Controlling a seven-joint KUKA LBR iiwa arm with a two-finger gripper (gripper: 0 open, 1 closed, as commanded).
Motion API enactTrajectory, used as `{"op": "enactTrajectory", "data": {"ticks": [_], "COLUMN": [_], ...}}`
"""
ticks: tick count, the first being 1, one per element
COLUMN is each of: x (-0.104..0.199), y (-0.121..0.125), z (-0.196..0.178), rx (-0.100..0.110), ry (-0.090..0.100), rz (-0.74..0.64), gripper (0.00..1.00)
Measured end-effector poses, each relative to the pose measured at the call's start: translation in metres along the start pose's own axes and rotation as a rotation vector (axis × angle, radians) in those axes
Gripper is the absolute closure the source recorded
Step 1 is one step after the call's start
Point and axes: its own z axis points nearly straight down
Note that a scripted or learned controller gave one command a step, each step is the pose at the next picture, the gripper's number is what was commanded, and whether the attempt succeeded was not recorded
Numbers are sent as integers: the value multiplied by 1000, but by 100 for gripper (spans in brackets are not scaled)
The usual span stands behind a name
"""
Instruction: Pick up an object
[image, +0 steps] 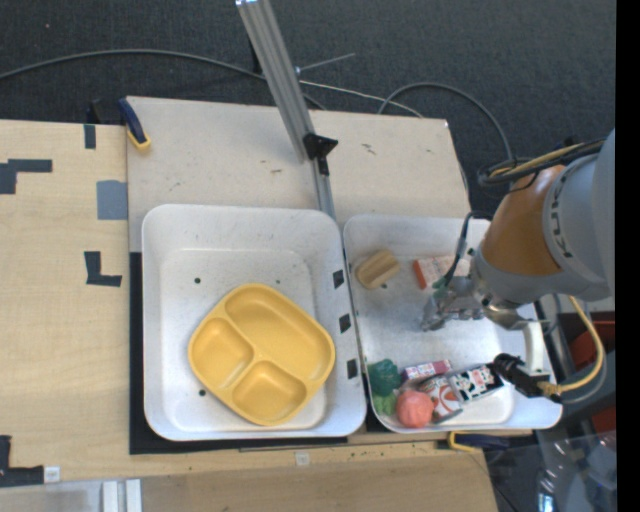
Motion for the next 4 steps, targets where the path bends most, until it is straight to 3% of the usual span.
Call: {"op": "enactTrajectory", "data": {"ticks": [3, 4], "x": [14, 61], "y": [4, 24], "z": [-157, -161], "rx": [-5, -1], "ry": [-2, 1], "rz": [0, -5], "gripper": [100, 100]}}
